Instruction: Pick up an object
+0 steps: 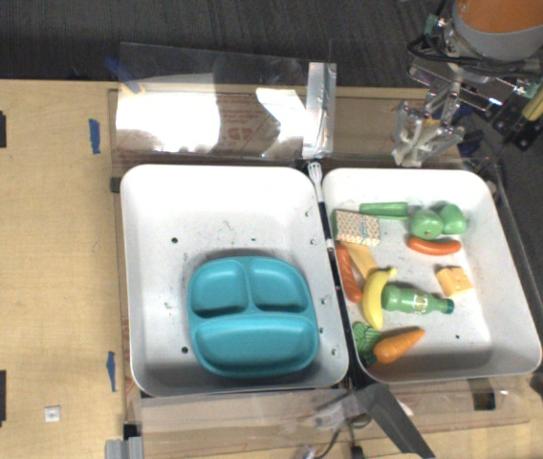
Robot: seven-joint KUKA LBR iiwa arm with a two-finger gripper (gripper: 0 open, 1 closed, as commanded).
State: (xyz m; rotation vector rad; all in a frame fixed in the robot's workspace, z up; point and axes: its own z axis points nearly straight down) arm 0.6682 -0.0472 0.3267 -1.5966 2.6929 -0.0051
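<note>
Gripper (424,142) was seen above the right bin's (510,285) far rim, jaw state undeterminable, nothing seen held; toy food lay crowded, banana (377,295) touching green bottle (415,302); a 2-item pinch or slip was judged likely.

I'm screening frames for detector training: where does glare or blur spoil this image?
In the camera view, strong glare washes out the clear plastic sheet behind the left bin; the tool above the right bin looks soft and cluttered; the teal tray and the toy food, such as the banana, are evenly lit and reasonably sharp.
</note>
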